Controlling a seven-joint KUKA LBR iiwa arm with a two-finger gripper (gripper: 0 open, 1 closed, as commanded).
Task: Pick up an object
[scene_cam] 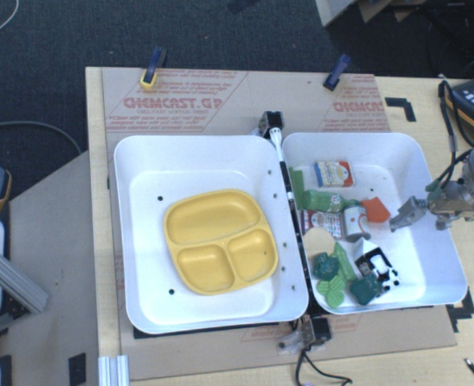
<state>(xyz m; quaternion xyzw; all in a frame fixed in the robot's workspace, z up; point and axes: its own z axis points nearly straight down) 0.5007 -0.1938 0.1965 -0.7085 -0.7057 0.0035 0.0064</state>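
- Camera view: we see the pincer (423, 209) over the right bin (438, 256), its grip unclear to us.
- Yellow tray (219, 240) lies in the left bin (140, 183).

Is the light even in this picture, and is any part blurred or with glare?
Camera view: light is soft and even, with faint shadows inside the left bin; the yellow tray is sharp with a mild sheen; the pincer over the right bin looks blurred.
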